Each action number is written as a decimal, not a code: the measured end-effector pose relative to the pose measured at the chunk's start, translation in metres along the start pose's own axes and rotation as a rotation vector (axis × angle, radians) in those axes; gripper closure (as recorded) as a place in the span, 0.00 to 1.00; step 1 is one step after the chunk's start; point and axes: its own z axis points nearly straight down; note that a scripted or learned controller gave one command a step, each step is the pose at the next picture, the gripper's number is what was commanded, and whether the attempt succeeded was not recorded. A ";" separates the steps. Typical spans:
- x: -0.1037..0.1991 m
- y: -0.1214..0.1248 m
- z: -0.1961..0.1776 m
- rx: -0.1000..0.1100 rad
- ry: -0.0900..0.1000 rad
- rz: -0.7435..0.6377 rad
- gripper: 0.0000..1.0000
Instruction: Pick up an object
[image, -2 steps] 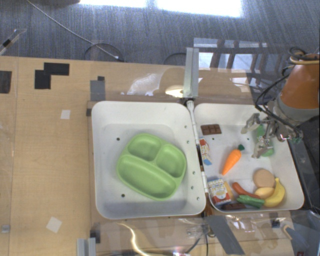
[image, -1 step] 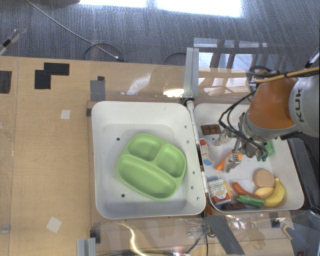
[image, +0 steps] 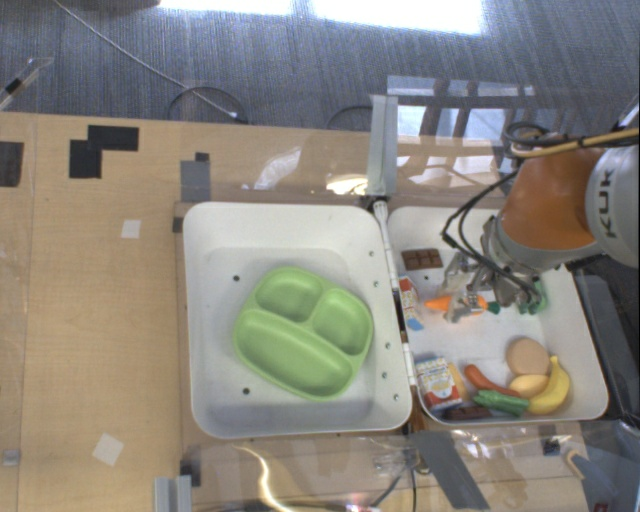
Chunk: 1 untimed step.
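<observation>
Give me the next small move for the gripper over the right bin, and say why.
Probably a short, straight descent onto the small orange carrot-like piece. The gripper hangs low in the right white bin, right beside that piece, with nothing visibly between its fingers. The yellow banana and the round tan piece lie farther off, toward the bin's near corner.

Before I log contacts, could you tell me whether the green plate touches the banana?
Apart. The camera view shows the green plate in the left bin and the banana in the right bin.
</observation>
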 end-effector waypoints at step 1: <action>-0.048 0.014 -0.130 0.000 0.009 -0.041 1.00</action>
